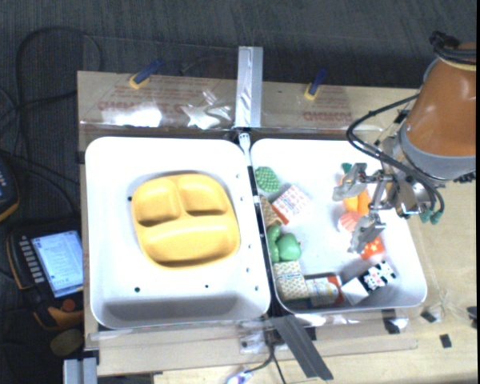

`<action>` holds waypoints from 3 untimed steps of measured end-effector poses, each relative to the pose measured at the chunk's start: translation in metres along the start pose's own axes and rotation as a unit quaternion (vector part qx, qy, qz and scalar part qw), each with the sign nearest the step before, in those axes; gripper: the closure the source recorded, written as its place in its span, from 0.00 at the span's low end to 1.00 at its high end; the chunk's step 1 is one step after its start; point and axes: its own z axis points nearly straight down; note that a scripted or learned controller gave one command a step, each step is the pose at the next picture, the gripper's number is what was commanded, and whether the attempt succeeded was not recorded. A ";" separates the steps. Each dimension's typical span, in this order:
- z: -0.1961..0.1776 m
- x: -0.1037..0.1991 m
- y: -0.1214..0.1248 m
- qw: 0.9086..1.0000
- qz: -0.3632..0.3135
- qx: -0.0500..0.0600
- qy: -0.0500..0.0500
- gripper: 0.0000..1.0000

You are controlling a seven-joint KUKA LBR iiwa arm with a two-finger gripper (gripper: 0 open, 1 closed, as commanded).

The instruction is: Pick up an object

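Yellow plastic, a divided tray (186,218) fills the left bin (104,294). Over the right bin (320,154) the gripper (358,209) hangs with its fingers apart, an orange object (351,202) lying between them on the bin floor, not lifted. Along the divider sit a green toy (286,246), a striped box (290,204) and a checkered block (288,277).

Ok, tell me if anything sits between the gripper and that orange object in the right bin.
Nothing visible does. The gripper hangs directly over the orange object near the right bin's far side; the other items lie off along the bin's left and near edges.
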 end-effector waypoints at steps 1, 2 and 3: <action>0.141 -0.009 -0.060 1.000 -0.023 0.000 0.002 0.00; 0.190 -0.075 -0.058 1.000 0.023 0.001 -0.004 0.00; 0.186 -0.007 -0.064 0.990 0.139 0.000 -0.015 0.00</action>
